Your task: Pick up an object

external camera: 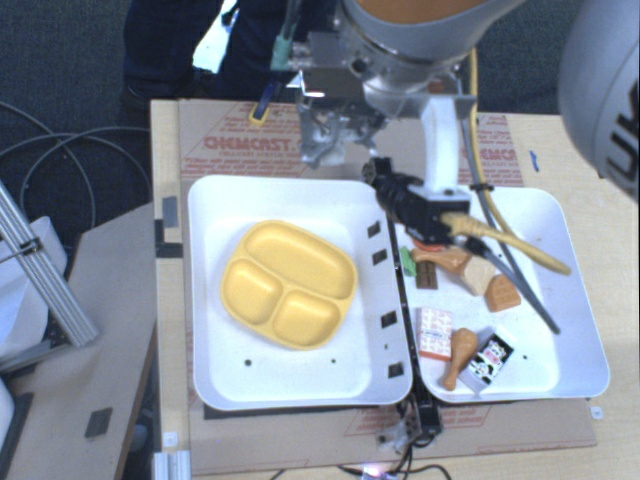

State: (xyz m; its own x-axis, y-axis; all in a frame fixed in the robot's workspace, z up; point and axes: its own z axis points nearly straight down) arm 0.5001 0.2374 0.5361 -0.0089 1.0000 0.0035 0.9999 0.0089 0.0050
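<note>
Dark blue-grey carpet floor (70, 28) crossed by thin black cables (60, 153); pale wooden bench top (165, 148) under printed cardboard sheet (240, 140); slanted aluminium frame rail (40, 268) at left edge

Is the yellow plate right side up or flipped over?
Right side up. The yellow plate lies flat in the left bin, its three hollow sections facing up, with nothing in them.

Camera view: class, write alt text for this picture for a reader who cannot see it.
A grey robot arm reaches over two white bins on a bench. The left bin holds a yellow divided tray; the right bin holds a clutter of small objects, among them a toy drumstick and a black-and-white block.
</note>
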